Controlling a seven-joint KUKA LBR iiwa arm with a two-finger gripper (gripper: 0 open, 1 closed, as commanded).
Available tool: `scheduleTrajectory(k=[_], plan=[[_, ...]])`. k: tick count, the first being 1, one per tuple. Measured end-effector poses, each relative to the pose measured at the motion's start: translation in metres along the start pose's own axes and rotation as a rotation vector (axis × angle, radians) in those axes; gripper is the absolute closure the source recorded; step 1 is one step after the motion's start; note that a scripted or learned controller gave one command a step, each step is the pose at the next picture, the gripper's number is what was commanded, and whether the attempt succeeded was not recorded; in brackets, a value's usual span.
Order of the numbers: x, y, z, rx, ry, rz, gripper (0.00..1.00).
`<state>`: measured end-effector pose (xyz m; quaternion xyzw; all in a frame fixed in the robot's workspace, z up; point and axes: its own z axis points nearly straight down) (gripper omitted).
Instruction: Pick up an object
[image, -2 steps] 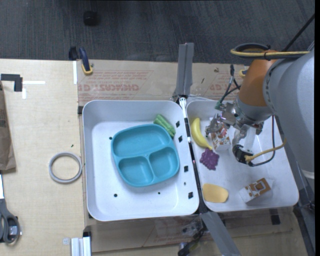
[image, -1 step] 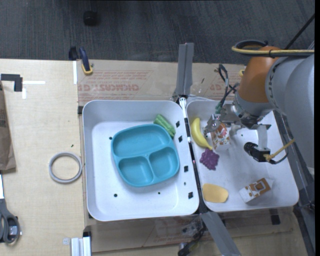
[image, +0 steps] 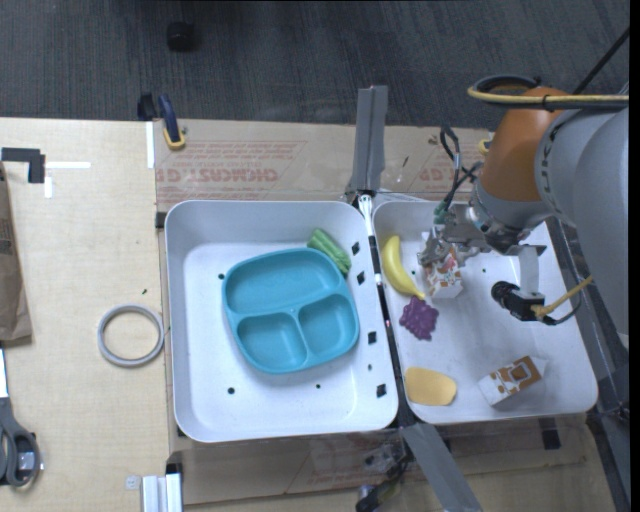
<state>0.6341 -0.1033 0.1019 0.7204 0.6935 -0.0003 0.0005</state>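
Two white bins (image: 190, 330); one blue tray (image: 290, 310); one banana (image: 398, 268); one grape bunch (image: 420, 318).

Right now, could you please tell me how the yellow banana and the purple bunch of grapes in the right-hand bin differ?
The curved yellow banana is long and smooth; the purple bunch of grapes is compact and knobbly. The banana lies along the bin's left wall, farther back; the grapes sit nearer the camera, just right of the banana's lower tip. Both lie in the right white bin, near the hand.

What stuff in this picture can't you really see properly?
- Gripper: the camera view leaves its fingers a blurry clutter, so open or shut is unclear.
- Green object: partly hidden behind the blue divided plate.
- Scissors: cut off by the left edge.
- Small carton: print too small to read.
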Motion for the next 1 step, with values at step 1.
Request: scheduleTrajectory(k=[1], plan=[[0.0094, -0.0570, -0.0892, 0.003, 0.000, 0.074, 1.00]])
